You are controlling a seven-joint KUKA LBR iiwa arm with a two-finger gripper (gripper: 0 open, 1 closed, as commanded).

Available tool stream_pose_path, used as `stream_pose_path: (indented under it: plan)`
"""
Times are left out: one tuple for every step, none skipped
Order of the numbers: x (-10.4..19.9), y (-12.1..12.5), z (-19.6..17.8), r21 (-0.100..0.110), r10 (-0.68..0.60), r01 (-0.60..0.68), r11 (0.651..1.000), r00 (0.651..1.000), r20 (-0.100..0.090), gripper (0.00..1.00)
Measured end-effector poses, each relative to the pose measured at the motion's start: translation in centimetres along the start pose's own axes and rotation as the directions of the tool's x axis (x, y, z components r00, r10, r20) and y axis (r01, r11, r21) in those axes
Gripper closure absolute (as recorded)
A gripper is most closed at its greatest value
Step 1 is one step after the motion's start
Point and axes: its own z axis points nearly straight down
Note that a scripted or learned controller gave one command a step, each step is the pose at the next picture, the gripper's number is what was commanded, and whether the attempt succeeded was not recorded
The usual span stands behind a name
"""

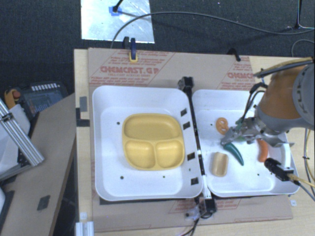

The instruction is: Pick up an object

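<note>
End effector (232,140): sat low inside the right bin (246,187), at the end of the grey arm reaching in from the right; its metal tip lay right at the upper end of the green pepper-shaped object (236,152).
End effector state: could not be told; the finger area was small and blurred against the object, so neither a gap nor a clamp was visible.
Green object: lay in the middle of the right bin, slanting down to the right, apparently resting on the bin floor rather than lifted.
Other candidates in right bin: a small orange round piece (222,125) near the upper left, a tan bread-like piece (219,163) just beside the green object on its lower left, and an orange carrot-like piece (263,150) to its right, partly under the arm.
Left bin (106,132): held a yellow three-compartment tray (151,141), with nothing seen in its compartments.
Worktop (162,68): carried both bins side by side on a cardboard sheet.
Done so far, as judged: the approach; the tool was down at object level and aimed at the green item.
Left to do, as judged: a confirmed grip and the lift, since every object appeared to lie on the bin floor.
Risk, as judged: contact at the very end of the object might let it slip or pivot.
</note>
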Motion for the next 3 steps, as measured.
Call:
stream_pose_path:
  plan:
    - [0.0,0.0,2.9,-0.001,0.0,0.0,1.0,1.0,0.0,0.0]
    - [0.0,0.2,1.6,-0.006,0.0,0.0,1.0,1.0,0.001,1.0]
    - [-0.4,-0.6,-3.2,-0.008,0.001,-0.001,1.0,1.0,0.002,1.0]
